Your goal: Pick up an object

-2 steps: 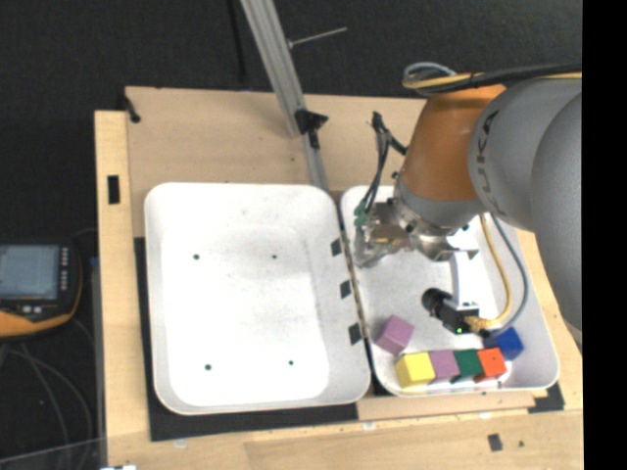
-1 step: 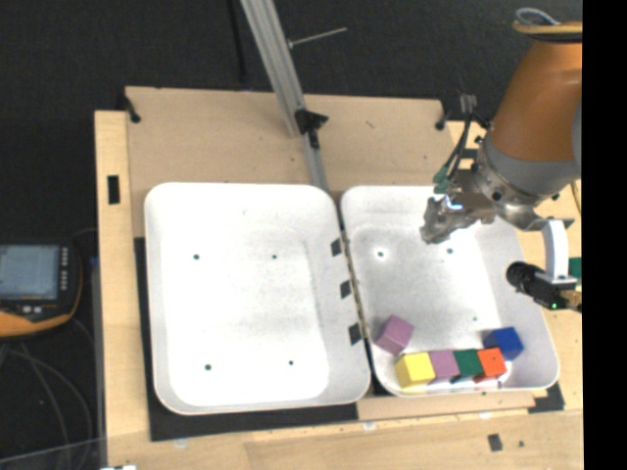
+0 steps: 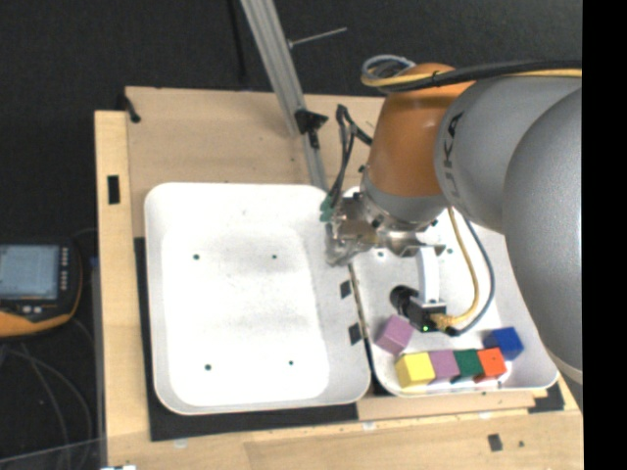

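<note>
The right bin [image 3: 534, 385] holds several small blocks along its near edge: a purple block [image 3: 395, 334], a yellow block [image 3: 414, 368], a lilac block [image 3: 444, 363], a green block [image 3: 467, 362], an orange block [image 3: 490, 361] and a blue block [image 3: 505, 341]. My gripper [image 3: 345, 235] hangs over the far left part of the right bin, close to the rim shared with the left bin. It stands well back from the blocks. The wrist hides the finger ends.
The left white bin [image 3: 240, 297] lies beside the right one. A slanted metal rail [image 3: 279, 67] rises behind the bins. A handheld device [image 3: 34, 277] sits off the bench at the left. The big grey arm [image 3: 519, 155] covers the far right.
</note>
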### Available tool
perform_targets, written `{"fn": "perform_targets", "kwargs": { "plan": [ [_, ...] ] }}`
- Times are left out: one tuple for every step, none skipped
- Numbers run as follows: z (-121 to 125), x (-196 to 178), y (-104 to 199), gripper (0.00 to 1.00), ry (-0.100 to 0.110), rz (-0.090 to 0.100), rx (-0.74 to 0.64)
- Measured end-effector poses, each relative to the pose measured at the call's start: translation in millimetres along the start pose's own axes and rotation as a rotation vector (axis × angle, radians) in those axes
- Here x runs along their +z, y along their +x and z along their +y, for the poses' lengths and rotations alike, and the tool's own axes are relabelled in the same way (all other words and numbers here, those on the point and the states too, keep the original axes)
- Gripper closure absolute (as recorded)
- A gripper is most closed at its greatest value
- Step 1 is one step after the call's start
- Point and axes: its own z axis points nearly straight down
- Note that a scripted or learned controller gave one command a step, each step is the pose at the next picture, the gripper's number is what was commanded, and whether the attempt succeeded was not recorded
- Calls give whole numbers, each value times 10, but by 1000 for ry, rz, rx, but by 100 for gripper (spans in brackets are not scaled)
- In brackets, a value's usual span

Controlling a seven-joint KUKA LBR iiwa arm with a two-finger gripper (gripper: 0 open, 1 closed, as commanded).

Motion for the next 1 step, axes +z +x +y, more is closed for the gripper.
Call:
{"fn": "perform_targets", "kwargs": {
  "plan": [
    [-100, 196, 500, 100, -2, -1, 2]
  ]
}}
